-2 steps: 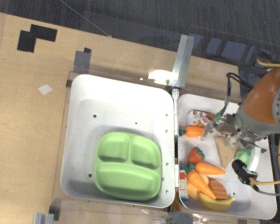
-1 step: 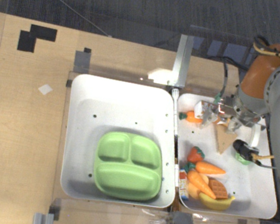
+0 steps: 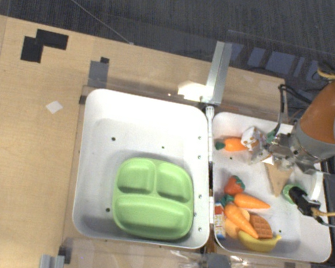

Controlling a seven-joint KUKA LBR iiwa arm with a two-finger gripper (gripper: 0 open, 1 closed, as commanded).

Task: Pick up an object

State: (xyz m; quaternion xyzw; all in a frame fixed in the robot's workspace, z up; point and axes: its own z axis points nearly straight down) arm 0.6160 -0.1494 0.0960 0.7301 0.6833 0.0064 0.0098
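We could not tell our gripper's state; the nearest carrot lay just left, long axis sideways.

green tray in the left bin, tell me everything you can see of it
The green tray is a light green, plastic-looking divided plate with rounded corners: two small compartments along its far side and one wide compartment nearer the camera. It lies flat and right side up on the floor of the left bin, toward that bin's near right part. Its compartments hold nothing, and nothing but the bin floor touches it.
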